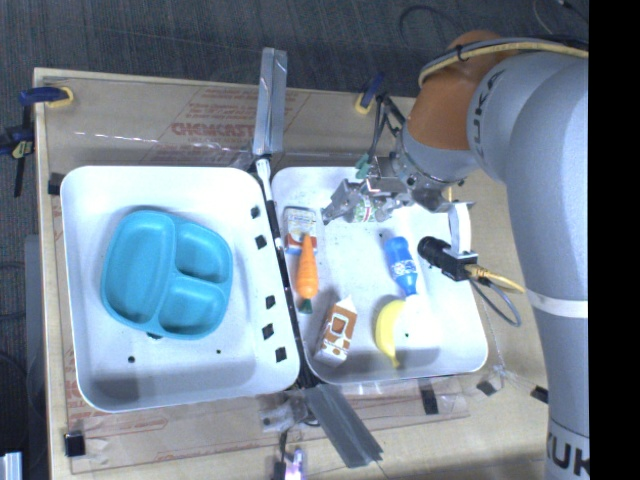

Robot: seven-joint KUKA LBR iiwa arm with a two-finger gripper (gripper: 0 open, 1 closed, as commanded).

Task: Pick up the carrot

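The grey arm (540, 168) loomed closest, reaching over the counter (150, 118) and two white bins (90, 368). Its gripper (362, 200) hovered at the right bin's far end; I couldn't tell its state. The carrot (305, 273) lay by the divider, not yet picked up.

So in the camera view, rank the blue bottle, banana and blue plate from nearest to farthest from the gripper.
From the gripper, at the right bin's far end:
1. Blue bottle, right bin, just below it.
2. Banana, right bin's near end.
3. Blue plate, over in the left bin.
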